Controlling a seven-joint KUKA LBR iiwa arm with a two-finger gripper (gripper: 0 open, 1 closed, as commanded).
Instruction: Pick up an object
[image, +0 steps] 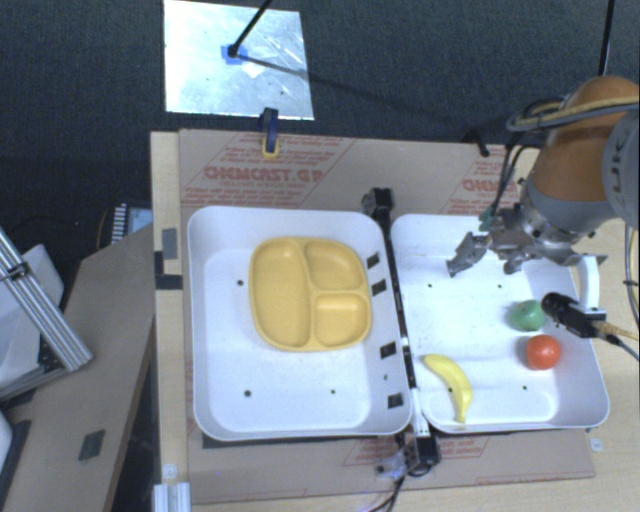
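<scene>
I see a tan cardboard-covered bench (300, 170) on dark carpet, with a shiny foil sheet (240, 60) on the floor at 12 o'clock. The two shallow white plastic bins sit side by side: left bin (220, 400), right bin (580, 400). The left one holds a yellow three-compartment plastic plate (308, 293), roughly centred. The grey arm with orange band (585, 140) comes in from 3 o'clock. Its two-finger metal gripper (490, 256) hangs over the right bin's upper half, fingers spread apart, nothing between them and no object touching. In the right bin, a yellow plastic banana (450, 382) lies at 7 o'clock, near the front wall. A red tomato-like ball (542, 352) sits at 4 o'clock, and a green round fruit (525, 316) is just above it, close beside.
</scene>
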